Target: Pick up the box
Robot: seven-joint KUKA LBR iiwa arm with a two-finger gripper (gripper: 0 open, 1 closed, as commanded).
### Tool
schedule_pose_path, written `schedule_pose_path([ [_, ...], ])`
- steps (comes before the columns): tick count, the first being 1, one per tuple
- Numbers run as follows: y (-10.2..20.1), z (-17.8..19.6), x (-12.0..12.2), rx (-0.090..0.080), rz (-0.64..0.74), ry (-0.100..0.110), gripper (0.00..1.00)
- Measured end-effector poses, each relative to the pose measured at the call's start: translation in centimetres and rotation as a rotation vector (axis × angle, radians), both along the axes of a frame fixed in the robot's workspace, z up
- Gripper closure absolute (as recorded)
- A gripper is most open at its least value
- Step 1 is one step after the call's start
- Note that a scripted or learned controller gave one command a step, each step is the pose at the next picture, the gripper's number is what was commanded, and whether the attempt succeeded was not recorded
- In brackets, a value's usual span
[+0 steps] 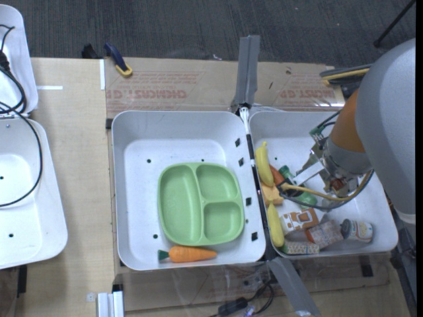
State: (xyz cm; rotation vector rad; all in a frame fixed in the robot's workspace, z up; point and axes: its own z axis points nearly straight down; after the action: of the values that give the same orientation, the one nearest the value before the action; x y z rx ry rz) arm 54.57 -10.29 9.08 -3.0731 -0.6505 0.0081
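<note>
The box (318,232), small with a brown and white print, lies near the front of the right bin (380,207) among other packets. My gripper (328,184) hangs low over the middle of that bin, behind the box and a little apart from it. The grey wrist with its orange band (344,129) covers the bin's right rear part. I see nothing held in the gripper.
In the right bin lie two bananas (263,164) (274,225), an orange piece (270,194), a white carton (294,220), a flat packet (301,247) and a small can (360,230). The left bin (132,177) holds a green divided plate (201,203) and a carrot (192,254).
</note>
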Motion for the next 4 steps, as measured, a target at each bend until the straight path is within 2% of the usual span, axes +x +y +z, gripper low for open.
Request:
schedule_pose_path([
  [1, 0.8, 0.4, -3.9, -0.003, -0.112, -0.016, 0.0],
  [2, 0.9, 0.0, 2.2, -0.001, -0.213, 0.0, 0.0],
  [3, -0.5, 0.8, -4.8, 0.001, -0.185, -0.034, 0.0],
  [4, 0.8, 0.0, 1.4, 0.0, -0.024, -0.001, 0.0],
])
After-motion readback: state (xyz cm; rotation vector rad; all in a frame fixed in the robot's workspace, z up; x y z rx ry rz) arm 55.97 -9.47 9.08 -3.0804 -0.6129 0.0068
